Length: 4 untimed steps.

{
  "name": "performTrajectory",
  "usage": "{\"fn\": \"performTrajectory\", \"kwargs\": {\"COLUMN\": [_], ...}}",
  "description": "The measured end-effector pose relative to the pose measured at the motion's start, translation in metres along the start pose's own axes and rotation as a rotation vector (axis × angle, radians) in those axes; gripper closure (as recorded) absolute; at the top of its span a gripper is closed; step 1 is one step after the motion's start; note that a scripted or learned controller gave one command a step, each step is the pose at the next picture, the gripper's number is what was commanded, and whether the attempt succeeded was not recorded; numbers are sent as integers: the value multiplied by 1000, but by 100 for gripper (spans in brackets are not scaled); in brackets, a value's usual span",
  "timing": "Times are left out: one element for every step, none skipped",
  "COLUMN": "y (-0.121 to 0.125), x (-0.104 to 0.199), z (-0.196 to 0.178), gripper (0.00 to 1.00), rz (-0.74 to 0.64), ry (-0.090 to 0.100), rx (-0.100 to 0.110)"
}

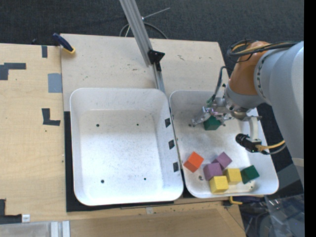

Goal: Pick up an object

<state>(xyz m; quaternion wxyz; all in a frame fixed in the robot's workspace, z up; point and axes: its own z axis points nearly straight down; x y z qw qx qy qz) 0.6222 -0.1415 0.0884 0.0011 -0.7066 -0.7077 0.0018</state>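
One green block point(212, 124) (dark) between the jaws.

A pale wooden bench point(123, 63) carries two shallow white bins side by side, the left bin point(79, 102) and the right bin point(180, 102), resting on a black mat point(67, 132). A blue-and-yellow clamp point(63, 42) lies near its far-left corner.

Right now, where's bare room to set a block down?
Left bin: bare floor from wall to wall. Right bin: free strip along its left wall, above the orange block. Crowded: near corner, around the purple blocks and yellow blocks, and under the gripper.
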Motion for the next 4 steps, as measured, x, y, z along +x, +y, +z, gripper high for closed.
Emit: {"fn": "performTrajectory", "kwargs": {"y": [0,-6,9,-64], "x": [0,86,159,223], "z": [-13,-108,-103,-103], "gripper": [100,100,100,100], "rz": [0,-7,-8,-6], "ry": [0,4,4,4], "rx": [-1,-10,-3,4]}}
